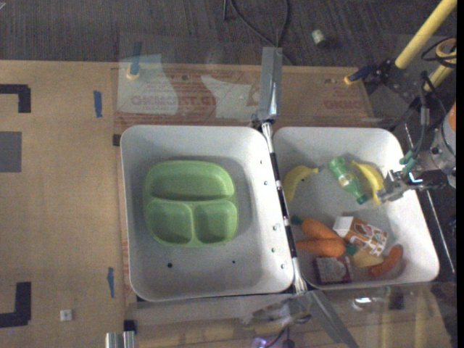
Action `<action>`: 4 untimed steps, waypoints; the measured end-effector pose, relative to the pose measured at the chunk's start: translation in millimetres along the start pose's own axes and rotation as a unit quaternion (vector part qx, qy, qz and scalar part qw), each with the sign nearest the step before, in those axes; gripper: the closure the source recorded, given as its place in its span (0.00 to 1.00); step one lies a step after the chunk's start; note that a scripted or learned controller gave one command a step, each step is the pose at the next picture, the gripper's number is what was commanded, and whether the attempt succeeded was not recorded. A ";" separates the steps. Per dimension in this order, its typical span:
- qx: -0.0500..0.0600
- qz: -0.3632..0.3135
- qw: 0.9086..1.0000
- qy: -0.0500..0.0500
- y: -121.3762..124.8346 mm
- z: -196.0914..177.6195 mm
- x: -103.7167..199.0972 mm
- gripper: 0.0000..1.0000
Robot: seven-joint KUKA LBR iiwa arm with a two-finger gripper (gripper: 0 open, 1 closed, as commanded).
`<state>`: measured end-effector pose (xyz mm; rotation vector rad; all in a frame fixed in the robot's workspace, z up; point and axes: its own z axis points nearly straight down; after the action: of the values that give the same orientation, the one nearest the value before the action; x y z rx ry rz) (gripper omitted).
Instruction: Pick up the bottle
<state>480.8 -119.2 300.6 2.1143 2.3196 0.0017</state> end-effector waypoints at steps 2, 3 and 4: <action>0.002 0.051 0.999 0.001 8.6 40.6 109.4 1.00; 0.000 -0.001 1.000 0.000 2.0 27.3 32.5 1.00; 0.001 0.205 0.979 0.000 6.9 4.6 81.8 1.00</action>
<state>480.2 -37.1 295.8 2.5466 1.8369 0.0005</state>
